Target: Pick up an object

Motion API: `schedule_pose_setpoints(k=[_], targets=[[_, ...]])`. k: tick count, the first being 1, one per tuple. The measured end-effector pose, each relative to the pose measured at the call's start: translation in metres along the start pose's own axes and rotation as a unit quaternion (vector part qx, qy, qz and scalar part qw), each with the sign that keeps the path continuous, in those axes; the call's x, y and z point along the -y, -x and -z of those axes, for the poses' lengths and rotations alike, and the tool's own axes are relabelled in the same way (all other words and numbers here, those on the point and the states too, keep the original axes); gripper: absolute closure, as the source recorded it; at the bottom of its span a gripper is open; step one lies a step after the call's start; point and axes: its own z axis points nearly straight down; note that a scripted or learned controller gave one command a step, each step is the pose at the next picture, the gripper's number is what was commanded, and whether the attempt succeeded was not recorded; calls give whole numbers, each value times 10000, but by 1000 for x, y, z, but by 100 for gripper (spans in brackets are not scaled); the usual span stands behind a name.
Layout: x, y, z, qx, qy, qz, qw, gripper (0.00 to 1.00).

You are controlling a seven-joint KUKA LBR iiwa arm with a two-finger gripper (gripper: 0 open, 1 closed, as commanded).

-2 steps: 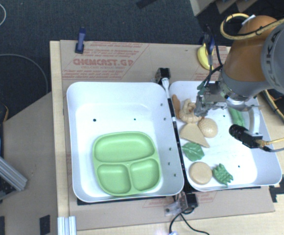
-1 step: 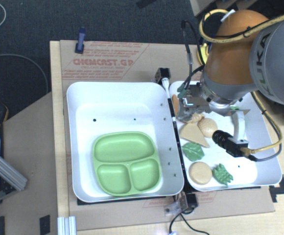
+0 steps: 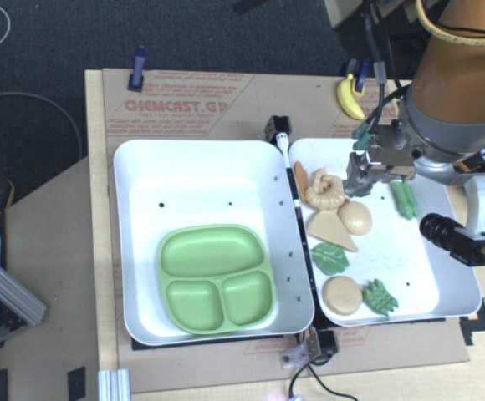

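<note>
The big grey robot arm with the orange band (image 3: 460, 57) reached in from the right, over the right bin. Under it sat the wooden bench with red print on it (image 3: 184, 98), and on the bench lay 2 shallow white bins side by side. The left white bin (image 3: 142, 174) held a light green plastic tray with 3 sections (image 3: 216, 276). The right white bin (image 3: 443, 291) held the small toy foods.

The claw (image 3: 361, 178) hung low over the top left part of the right bin. I could not tell if it was released or clenched, because the dark metal parts blocked the tips. Nothing could be seen held in it.

The nearest thing to pick was the tan knobbly toy pastry (image 3: 324, 189). It lay just beside the claw, on the claw's left, close to the wall between the bins. Its long side ran mostly left to right, with a small tilt. A thin orange stick-shaped toy (image 3: 298, 176) lay just left of it.

Below the claw were a round tan toy bun (image 3: 355, 217) and a pale yellow wedge (image 3: 330, 230). Lower down lay a dark green leaf toy (image 3: 329, 259), a round beige cookie (image 3: 342, 294) and a green leafy toy (image 3: 382, 296). A small green pod (image 3: 405, 199) lay to the claw's right.

I think the claw needed a small shift left to sit over the pastry.
</note>
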Motion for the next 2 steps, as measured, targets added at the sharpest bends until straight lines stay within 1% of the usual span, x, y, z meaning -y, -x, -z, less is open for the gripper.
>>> schedule_pose_setpoints(k=[1,2], targets=[[19,-65,-62,0,-103,29,9999,100],[15,-46,59,-5,19,-2,10000,100]])
